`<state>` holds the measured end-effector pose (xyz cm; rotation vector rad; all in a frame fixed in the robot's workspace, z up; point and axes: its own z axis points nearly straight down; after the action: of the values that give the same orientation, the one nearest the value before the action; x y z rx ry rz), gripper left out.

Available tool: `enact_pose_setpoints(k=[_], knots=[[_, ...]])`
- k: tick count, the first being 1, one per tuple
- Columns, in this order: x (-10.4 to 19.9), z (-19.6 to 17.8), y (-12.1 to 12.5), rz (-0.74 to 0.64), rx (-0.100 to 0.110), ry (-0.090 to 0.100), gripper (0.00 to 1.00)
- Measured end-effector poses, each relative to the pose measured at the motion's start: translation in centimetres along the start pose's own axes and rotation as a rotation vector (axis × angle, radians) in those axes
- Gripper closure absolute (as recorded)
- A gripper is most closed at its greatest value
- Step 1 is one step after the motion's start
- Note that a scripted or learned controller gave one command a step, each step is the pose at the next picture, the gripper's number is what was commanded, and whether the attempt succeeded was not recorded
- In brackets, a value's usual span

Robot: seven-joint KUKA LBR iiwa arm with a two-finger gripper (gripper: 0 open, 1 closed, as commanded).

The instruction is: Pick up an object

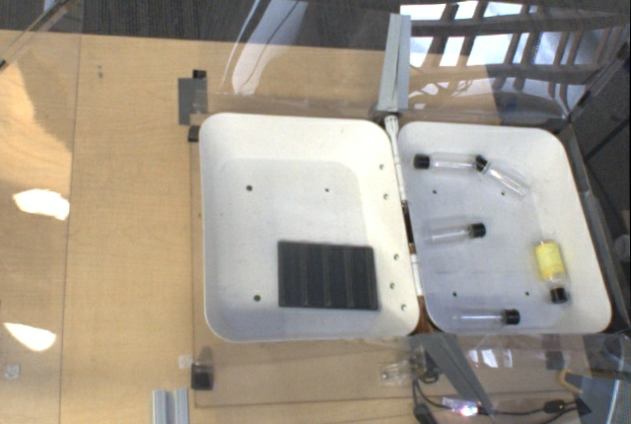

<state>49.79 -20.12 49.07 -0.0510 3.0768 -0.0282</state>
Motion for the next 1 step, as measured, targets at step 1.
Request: enact_pose_setpoints(k=[1], knots=[[-0.30,-1.34,0.09,-0.001,0.004,-0.013,1.00]])
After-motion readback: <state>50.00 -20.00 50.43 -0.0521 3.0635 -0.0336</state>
